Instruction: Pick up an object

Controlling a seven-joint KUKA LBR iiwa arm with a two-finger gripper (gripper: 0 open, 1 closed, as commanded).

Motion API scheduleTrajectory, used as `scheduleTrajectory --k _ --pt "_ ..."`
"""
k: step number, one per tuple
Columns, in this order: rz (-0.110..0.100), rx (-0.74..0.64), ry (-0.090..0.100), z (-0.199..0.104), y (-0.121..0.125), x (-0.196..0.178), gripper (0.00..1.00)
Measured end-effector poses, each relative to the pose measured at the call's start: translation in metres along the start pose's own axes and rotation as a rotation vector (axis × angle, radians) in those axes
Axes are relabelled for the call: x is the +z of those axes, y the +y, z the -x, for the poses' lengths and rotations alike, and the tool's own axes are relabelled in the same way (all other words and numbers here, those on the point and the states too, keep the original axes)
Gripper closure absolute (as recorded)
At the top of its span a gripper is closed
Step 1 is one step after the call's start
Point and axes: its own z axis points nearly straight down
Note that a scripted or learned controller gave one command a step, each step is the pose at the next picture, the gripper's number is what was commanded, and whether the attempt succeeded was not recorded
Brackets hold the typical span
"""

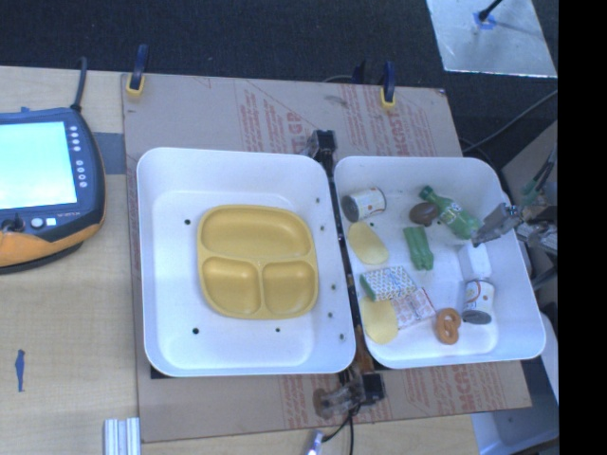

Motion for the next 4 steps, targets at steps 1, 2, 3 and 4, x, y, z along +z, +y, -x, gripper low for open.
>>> scheduleTrajectory --k 1,2,3,4 --pt "-0.003 -0.003 0.0 0.003 0.054 0.126 0.0" --pt "0.005 -0.003 -0.001 -0.08 0.084 0.183 0.0" --pt "0.006 -0.004 -0.005 -0.077 0.085 0.172 1.0" --pt "0.005 -0.005 -0.006 -0.077 0.084 0.172 0.0"
